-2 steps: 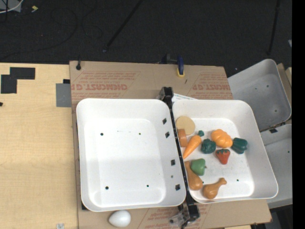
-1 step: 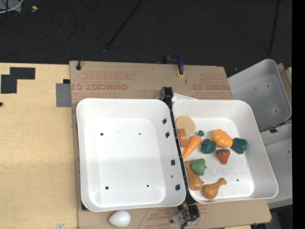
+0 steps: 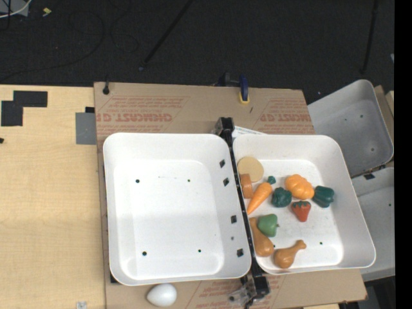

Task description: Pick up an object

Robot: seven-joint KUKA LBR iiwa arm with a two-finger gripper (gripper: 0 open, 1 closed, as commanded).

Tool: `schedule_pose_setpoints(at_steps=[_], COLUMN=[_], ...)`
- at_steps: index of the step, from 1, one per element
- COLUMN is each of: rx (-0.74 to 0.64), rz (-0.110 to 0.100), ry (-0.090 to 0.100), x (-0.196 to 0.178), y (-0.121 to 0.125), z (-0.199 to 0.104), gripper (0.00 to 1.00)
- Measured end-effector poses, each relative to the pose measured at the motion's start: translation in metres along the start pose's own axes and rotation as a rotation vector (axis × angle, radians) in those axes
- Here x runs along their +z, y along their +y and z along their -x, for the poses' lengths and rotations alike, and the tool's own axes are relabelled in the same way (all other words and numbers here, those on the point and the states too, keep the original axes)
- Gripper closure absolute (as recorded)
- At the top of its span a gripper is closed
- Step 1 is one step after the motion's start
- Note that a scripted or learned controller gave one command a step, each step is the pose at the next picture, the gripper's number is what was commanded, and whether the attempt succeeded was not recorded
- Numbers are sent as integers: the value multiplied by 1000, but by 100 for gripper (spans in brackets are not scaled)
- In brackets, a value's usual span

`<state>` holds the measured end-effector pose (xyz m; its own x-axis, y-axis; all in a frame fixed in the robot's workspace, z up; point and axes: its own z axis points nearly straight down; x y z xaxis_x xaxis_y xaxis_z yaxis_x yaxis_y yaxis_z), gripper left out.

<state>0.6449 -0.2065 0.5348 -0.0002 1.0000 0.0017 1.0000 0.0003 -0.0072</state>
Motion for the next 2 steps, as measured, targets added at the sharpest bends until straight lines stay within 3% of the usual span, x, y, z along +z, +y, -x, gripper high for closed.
schedule_pose_setpoints(at_steps=[2], rx=[0], rz=[-1], ry=[0], x=[0], y=[0], z=[-15], gripper=[100])
